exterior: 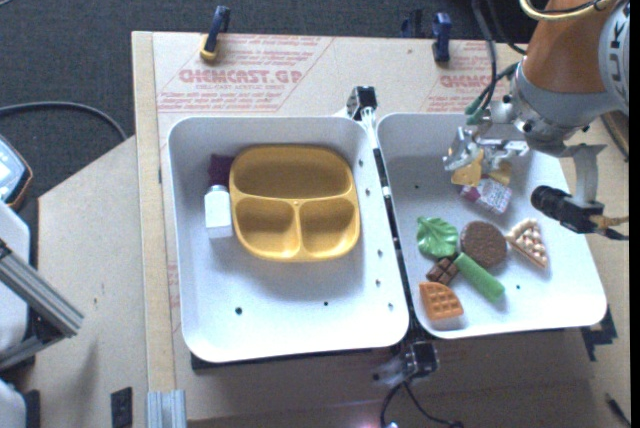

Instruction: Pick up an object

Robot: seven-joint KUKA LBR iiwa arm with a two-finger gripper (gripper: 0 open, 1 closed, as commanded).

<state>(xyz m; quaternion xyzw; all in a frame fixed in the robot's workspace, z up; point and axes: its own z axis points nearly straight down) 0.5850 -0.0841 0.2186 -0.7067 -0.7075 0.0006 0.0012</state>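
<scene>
My gripper [478, 154] hangs over the back part of the right bin [580, 301], reaching in from the right. Directly under its tip lie a small yellow piece [467, 175] and a pink-and-white wrapped item [493, 196]. Whether the tip touches either one I cannot tell. Nearer the front of that bin are a green leaf [437, 236], a round brown cookie [485, 243], a pizza slice [528, 244], a green stick [481, 279], a chocolate block [442, 270] and a waffle [441, 303].
The left bin [270, 326] holds a yellow divided plate [294, 201], with a small white bottle [217, 210] and a dark purple item [220, 164] at its left side. A black camera part [562, 207] on the arm sticks out over the right bin.
</scene>
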